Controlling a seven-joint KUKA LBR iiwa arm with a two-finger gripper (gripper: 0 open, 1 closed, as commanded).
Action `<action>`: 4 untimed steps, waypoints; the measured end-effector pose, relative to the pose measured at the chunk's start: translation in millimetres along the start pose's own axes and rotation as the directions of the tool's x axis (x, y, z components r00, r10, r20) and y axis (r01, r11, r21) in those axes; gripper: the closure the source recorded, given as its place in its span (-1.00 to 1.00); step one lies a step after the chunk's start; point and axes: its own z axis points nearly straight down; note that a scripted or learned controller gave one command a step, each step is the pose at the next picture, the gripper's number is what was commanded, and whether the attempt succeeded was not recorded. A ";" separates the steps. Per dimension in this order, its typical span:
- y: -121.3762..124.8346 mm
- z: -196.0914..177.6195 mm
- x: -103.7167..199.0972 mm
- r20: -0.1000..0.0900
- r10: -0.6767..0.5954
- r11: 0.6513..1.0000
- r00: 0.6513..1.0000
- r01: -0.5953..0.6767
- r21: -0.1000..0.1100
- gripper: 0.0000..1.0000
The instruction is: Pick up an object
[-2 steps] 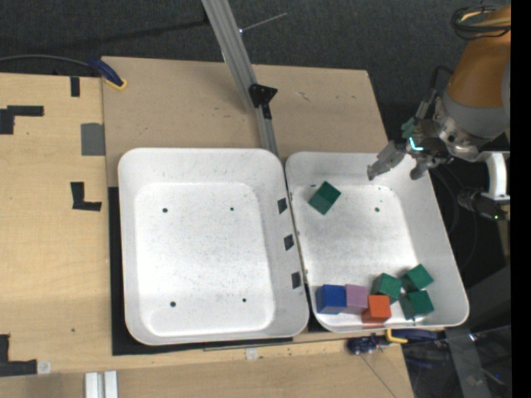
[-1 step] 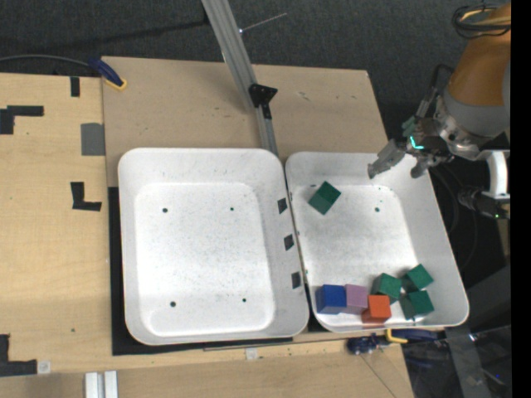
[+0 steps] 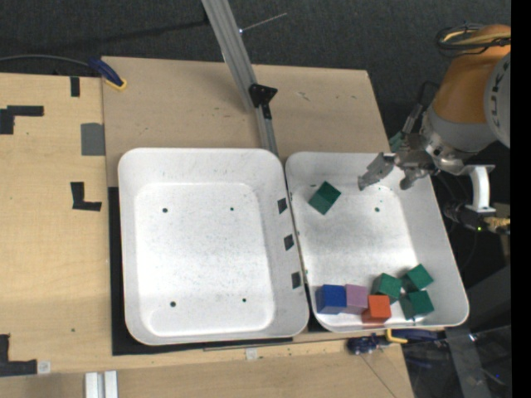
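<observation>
My gripper (image 3: 390, 175) hangs over the far right corner of the right bin (image 3: 431, 222), its two fingers spread apart with nothing between them. A lone green cube (image 3: 324, 197) lies in the bin's far left part, well to the left of the gripper. Along the bin's near edge sits a cluster: a blue cube (image 3: 333, 298), a pale purple cube (image 3: 357, 297), an orange cube (image 3: 379, 307), and three green cubes (image 3: 411, 290).
The left bin (image 3: 133, 222) lies beside the right one. A slanted metal pole (image 3: 236, 52) with a black clamp runs from the top down to the gap between the bins. The arm's orange band (image 3: 469, 77) is at the far right.
</observation>
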 end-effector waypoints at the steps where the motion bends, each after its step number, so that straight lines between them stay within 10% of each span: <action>1: -2.5 44.1 -0.6 0.000 0.000 1.000 1.000 0.000 0.001 -1.00; 2: -1.8 100.8 -9.8 0.000 0.001 1.000 1.000 -0.001 0.001 -1.00; 3: -0.1 87.0 -8.7 0.000 -0.002 1.000 1.000 0.002 -0.004 1.00; 4: -8.9 38.3 -9.7 0.000 0.001 1.000 1.000 -0.001 -0.009 1.00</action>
